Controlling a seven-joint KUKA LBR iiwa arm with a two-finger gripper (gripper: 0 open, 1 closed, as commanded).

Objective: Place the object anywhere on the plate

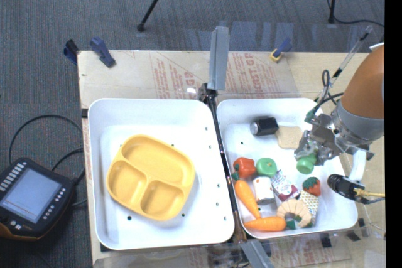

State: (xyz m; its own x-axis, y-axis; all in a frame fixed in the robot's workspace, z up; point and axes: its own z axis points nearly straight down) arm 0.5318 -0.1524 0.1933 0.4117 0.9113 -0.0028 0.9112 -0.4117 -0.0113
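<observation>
The tool (312, 149) hung over the right side of the right white bin (229, 111), directly above a small green round object (306, 165) that seemed to sit between its fingers; how far they gaped could not be told. Beneath lay carrots (247, 196), a red pepper (244, 167) and a black can (264, 126). The yellow divided plastic plate (151, 176) sat in the left white bin (100, 111).

bare bin floor behind the gripper (312, 150), toys (276, 198) crowded before and left of its fingers, yellow plate (151, 176) unobstructed
</observation>
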